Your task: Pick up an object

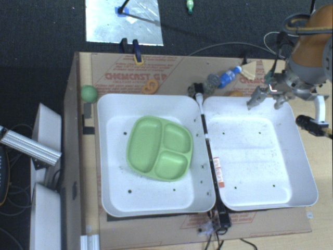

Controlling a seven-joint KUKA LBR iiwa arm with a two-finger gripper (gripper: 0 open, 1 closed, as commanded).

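While my claw point(269, 98) hangs spread wide and holding nothing above the far rim of the right bin point(260, 191), the one thing worth picking, a green divided plate point(158, 148), lies flat in the middle of the left bin point(112, 191). It sits well apart from me, across the seam between the bins, toward the view's left and nearer its bottom edge. Its longer side looks to run roughly across the bin, slightly tilted.

Evenly lit from above, soft and slightly grainy. Blown-out glare on the foil sheet point(124, 14) at top, milder shine on the white bins point(260, 155). Faint shadows only. Dim, murky floor point(31, 35) around the bench.
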